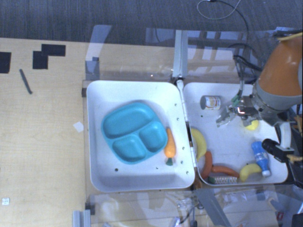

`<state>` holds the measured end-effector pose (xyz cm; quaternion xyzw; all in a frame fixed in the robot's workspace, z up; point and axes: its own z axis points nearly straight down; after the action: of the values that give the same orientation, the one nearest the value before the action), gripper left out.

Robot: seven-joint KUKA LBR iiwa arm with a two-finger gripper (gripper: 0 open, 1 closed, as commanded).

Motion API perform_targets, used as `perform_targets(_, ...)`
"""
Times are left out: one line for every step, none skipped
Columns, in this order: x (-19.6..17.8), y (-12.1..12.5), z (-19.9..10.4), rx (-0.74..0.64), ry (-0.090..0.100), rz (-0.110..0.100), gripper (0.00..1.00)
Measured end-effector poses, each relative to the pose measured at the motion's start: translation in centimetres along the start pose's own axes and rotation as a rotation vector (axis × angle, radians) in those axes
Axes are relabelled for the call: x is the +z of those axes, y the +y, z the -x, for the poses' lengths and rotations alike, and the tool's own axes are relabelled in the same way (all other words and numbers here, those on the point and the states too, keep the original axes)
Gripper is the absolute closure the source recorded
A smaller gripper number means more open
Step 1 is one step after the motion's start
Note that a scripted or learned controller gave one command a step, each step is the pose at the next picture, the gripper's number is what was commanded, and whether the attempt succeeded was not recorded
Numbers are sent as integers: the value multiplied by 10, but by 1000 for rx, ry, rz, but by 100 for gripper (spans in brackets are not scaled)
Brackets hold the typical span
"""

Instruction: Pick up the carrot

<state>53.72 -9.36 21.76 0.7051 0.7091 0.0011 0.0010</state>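
Left bin (102, 174) | carrot (170, 145) beside blue plate (135, 131), long axis near-far, green end nearest | jaws (229, 115) state unclear

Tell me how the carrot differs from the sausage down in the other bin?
The carrot is orange with a green tip; the sausage is reddish-brown. The carrot lies in the left bin, right beside the blue plate; the sausage lies in the right bin, next to a banana. The carrot tapers toward its green end, while the sausage keeps an even thickness. Both are long, slim toy foods lying flat, roughly lengthwise up the picture.
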Motion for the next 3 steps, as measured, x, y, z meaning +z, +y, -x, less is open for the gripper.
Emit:
perform_targets(-11,2,-1,-4,0,5,100)
perform_targets(99,-50,17,91,0,-2,100)
perform_targets(127,-48,-3,117,-2,9,100)
